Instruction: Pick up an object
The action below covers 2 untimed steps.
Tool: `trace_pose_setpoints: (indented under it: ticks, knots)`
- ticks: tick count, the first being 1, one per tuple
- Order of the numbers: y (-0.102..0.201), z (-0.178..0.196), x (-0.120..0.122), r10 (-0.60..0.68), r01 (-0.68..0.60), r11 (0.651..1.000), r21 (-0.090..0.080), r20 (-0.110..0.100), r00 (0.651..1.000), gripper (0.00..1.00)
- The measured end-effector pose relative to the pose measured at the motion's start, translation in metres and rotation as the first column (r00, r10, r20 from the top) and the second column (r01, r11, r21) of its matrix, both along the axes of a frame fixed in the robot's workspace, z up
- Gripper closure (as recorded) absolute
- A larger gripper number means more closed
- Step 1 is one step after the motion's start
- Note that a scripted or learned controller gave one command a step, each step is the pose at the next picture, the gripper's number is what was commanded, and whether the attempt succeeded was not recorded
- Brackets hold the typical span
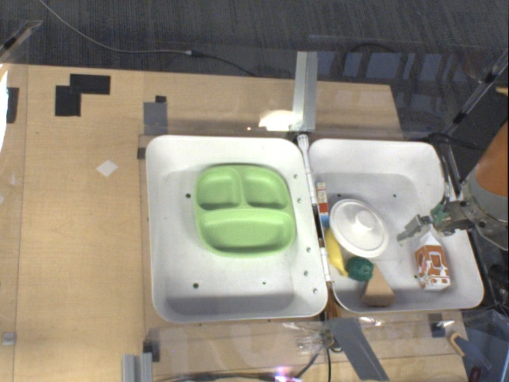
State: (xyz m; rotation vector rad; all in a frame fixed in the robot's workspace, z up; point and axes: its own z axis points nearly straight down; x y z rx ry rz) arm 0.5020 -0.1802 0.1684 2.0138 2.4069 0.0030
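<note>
My gripper [422,224] hangs at the right side of the right bin [398,153], just above an orange and white carton [431,266]. It is open, with nothing between its fingers. To its left stands a white round bowl [359,227]. In front of the bowl lie a yellow piece [333,255], a dark green ball [360,270] and a tan wooden block [378,291]. A thin red and white item [321,200] lies along the bin's left wall.
The left bin [171,237] holds a green divided plate [242,208]. A metal post [305,86] rises behind the wall between the bins. Bare wooden bench [71,237] stretches to the left.
</note>
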Motion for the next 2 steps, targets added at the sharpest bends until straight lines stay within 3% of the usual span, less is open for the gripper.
trace_pose_setpoints:
  ticks: [1,2]
  knots:
    - [-0.021,-0.067,-0.011,0.01,-0.01,1.0,-0.001,0.002,1.0,0.0]
    - [-0.021,-0.055,-0.009,0.01,-0.01,1.0,-0.002,0.007,1.0,1.0]
